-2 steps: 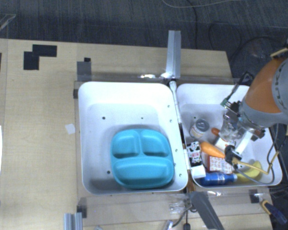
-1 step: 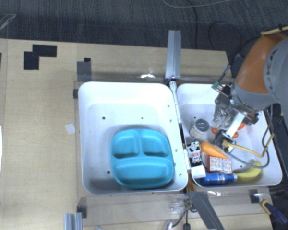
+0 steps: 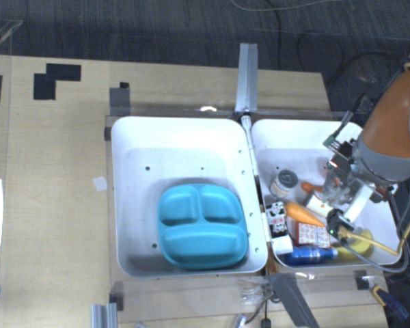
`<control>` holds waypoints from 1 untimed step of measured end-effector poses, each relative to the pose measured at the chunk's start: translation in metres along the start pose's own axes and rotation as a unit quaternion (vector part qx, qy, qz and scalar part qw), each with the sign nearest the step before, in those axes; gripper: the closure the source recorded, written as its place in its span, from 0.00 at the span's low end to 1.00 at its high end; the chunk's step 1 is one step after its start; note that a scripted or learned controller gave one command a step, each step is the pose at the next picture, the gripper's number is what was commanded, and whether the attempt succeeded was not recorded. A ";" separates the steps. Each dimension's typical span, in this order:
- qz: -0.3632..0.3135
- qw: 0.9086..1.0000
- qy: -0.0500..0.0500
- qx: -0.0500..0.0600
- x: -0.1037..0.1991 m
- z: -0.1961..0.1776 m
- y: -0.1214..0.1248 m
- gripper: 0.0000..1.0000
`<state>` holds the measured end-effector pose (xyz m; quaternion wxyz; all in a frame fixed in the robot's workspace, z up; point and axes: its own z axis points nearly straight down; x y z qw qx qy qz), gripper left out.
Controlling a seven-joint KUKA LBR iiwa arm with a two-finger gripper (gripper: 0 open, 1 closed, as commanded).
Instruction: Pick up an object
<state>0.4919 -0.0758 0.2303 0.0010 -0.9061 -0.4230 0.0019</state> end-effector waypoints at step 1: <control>-0.003 1.000 -0.002 0.002 0.001 -0.007 0.000 1.00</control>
